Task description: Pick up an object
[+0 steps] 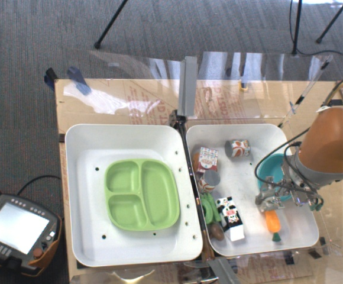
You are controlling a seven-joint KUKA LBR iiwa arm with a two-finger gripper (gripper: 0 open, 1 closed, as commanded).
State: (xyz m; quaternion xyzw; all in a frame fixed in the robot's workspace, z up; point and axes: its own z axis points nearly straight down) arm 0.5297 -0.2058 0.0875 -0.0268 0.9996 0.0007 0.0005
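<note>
- Carrot [271,222]: small, orange with a green tip, lies in right bin [251,136] near its front right corner, just below the tool [271,203].
- Tool hangs over the right bin beside a teal bowl [270,169]; open or shut: cannot tell.
- Same bin: one cow-print carton [230,216], two cans [238,149], one red-white box [207,158].
- Left bin [83,152]: one green divided plate [142,194].

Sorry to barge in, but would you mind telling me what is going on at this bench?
A robot arm reaches in from the right, its gripper low over the right bin, just above an orange carrot-like toy and beside a teal bowl. Nothing is visibly lifted yet. The left bin holds a green divided plate.
</note>
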